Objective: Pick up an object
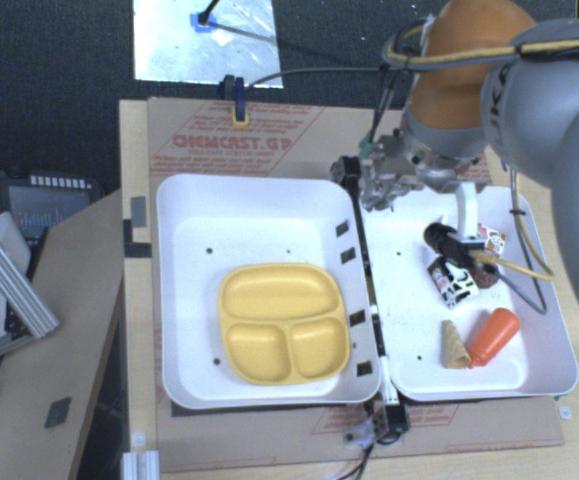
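Here the gripper point(384, 183) hangs over the far left corner of the right bin point(409, 363), and whether it is open or closed cannot be told. An orange bottle point(494, 334) lies near the bin's front beside a tan cone point(454, 345), with a small black-and-white object point(454, 280) just behind. The left bin point(194, 218) holds a yellow divided tray point(281, 320).

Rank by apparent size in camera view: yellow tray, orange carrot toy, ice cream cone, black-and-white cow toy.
1. yellow tray, by far
2. orange carrot toy
3. black-and-white cow toy and ice cream cone: look alike, unranked
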Robot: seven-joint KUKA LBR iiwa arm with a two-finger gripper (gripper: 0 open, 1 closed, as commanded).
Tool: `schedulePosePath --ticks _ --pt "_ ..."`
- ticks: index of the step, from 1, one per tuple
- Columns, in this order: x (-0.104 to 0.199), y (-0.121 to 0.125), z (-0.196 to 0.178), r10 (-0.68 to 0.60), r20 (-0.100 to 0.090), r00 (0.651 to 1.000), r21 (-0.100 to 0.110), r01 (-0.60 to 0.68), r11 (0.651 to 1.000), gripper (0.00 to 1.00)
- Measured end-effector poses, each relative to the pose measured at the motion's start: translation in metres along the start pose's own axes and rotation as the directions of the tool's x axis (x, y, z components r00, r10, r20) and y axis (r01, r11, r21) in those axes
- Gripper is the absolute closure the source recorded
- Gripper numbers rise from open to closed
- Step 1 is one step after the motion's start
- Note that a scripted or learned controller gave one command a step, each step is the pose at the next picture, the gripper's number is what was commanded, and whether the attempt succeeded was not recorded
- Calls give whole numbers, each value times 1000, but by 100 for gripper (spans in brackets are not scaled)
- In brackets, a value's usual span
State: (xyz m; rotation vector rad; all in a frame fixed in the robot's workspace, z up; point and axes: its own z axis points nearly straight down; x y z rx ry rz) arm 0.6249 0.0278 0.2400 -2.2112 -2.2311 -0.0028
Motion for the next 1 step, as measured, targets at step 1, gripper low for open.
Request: schedulePosePath --ticks 1 --pt "49 -14 -5 -1 -1 1000 0 1 1000 100"
